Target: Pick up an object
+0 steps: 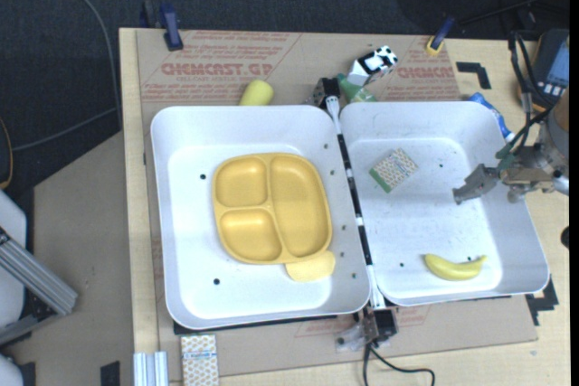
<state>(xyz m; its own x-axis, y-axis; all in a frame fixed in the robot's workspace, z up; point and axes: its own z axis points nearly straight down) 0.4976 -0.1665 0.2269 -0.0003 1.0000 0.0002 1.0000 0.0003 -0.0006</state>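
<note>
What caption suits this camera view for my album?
Robot hand hovers over right bin holding banana; yellow tray fills the left.

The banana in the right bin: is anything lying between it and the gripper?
Nothing visible does. The gripper hangs over the right bin's right side, the banana lies nearer the front wall, and bare white floor separates them. The patterned packet lies off to the left, outside that path.

- The arm is cut off by the right edge; whether the gripper fingers grip anything is too small to tell
- A yellow piece lies partly hidden under the yellow divided plate
</note>
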